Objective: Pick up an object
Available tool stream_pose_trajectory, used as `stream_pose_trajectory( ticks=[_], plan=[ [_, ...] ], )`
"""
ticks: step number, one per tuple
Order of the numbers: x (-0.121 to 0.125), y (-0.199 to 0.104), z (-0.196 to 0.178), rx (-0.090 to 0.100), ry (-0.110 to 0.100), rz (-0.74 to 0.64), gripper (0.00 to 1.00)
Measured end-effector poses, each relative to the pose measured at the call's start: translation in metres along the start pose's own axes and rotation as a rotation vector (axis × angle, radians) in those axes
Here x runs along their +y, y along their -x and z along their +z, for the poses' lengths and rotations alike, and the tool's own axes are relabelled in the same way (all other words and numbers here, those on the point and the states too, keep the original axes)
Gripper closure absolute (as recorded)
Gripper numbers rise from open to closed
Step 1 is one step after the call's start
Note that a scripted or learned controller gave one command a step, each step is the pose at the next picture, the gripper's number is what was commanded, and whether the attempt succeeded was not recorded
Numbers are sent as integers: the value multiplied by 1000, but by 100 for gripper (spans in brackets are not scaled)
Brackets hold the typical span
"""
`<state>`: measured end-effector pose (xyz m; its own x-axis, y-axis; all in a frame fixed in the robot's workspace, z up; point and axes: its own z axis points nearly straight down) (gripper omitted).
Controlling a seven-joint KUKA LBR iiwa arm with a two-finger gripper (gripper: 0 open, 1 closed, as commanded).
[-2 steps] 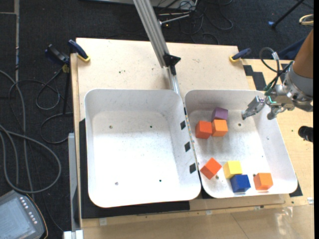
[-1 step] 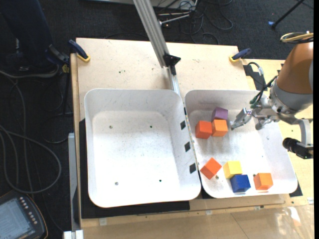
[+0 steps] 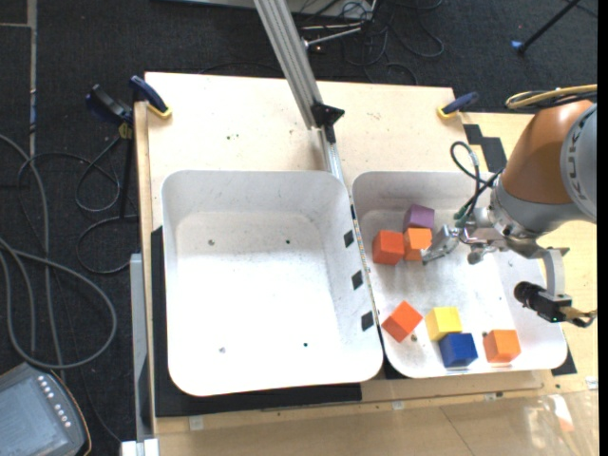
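1. The gripper (image 3: 439,249) reaches low into the right bin (image 3: 532,359), its tip at a small orange cube (image 3: 419,239); whether it is clenched on the cube or released cannot be told from here
2. Touching that cube on the side away from the arm sits a larger orange block (image 3: 388,247); a purple block (image 3: 419,218) lies just beyond the tip, toward the bin's far wall
3. Nearer the front rim, well apart from the gripper, lie an orange cube (image 3: 402,320), a yellow block (image 3: 443,322), a blue block (image 3: 458,350) and another orange block (image 3: 501,346)
4. The left bin (image 3: 190,207) sits past the cluster, away from the arm
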<state>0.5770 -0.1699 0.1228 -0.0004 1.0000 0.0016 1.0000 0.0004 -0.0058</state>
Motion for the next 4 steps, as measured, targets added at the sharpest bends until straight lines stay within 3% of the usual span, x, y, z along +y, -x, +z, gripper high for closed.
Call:
stream_pose_trajectory(
  ticks=[1,2,4],
  plan=[
    [0,0,29,-1,4,0,0],
    [1,0,17,-3,8,1,100],
    [-2,-3,-70,-4,12,-2,100]
  ],
)
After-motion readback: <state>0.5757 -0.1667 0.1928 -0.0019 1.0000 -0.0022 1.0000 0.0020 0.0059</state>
